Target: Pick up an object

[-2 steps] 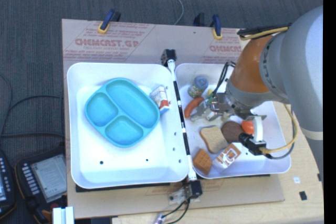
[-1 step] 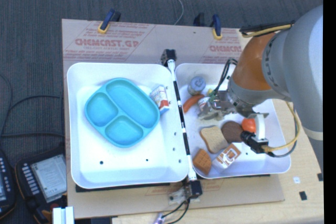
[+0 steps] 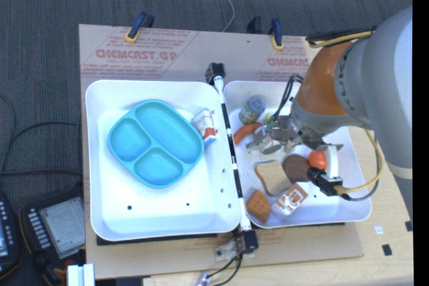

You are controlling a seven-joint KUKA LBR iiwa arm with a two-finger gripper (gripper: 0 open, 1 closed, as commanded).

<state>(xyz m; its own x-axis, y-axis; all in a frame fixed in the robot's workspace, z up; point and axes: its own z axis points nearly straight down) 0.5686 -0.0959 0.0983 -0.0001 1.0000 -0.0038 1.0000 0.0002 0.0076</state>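
Observation:
My gripper (image 3: 269,138) is low in the right bin (image 3: 355,211), near its left half, and the grey arm with its orange band (image 3: 322,87) comes in from the right. Just left of the gripper lies an orange carrot (image 3: 246,132). A grey-blue round piece (image 3: 255,105) sits behind it. In front of the gripper lie a bread slice (image 3: 271,176) and a brown round cookie (image 3: 295,167), with a red tomato (image 3: 318,159) to the right. Nothing can be seen held.
A small printed box (image 3: 292,198) and a brown nugget (image 3: 258,205) lie at the right bin's front. The left bin (image 3: 100,211) holds a blue divided plate (image 3: 155,142) and a small red-and-white packet (image 3: 205,124). A black cable (image 3: 348,192) loops by the wrist.

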